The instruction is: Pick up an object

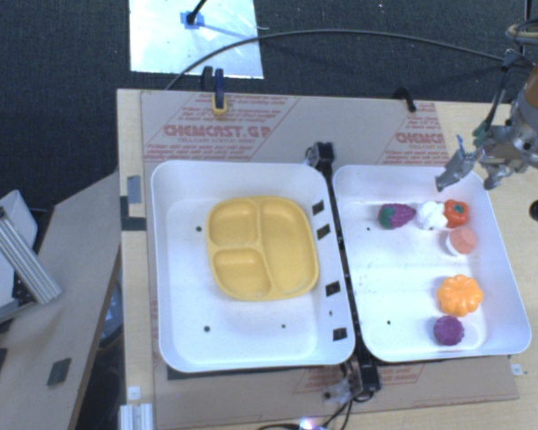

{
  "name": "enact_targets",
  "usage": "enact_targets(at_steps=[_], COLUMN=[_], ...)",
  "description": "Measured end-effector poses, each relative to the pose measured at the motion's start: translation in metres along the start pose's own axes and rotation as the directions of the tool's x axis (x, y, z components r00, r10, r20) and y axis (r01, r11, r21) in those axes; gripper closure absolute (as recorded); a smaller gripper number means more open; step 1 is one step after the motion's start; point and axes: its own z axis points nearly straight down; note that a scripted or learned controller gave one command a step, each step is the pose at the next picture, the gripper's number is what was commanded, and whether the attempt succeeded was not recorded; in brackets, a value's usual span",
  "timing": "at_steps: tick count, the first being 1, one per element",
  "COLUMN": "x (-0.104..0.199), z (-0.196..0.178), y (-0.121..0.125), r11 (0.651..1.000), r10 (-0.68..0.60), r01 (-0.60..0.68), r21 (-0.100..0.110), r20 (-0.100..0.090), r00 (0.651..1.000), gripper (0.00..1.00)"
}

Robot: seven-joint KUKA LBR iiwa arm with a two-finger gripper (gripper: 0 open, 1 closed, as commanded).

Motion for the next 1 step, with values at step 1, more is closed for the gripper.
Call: enact_targets(at_steps=[1], x=[0.0008], z=[-0.0079], y=[0.0022], r11=[1.0], r10=[-0.003], r01=[0.003], r21=[-0.012], r20=[0.002], r00=[1.0], gripper=[0.0])
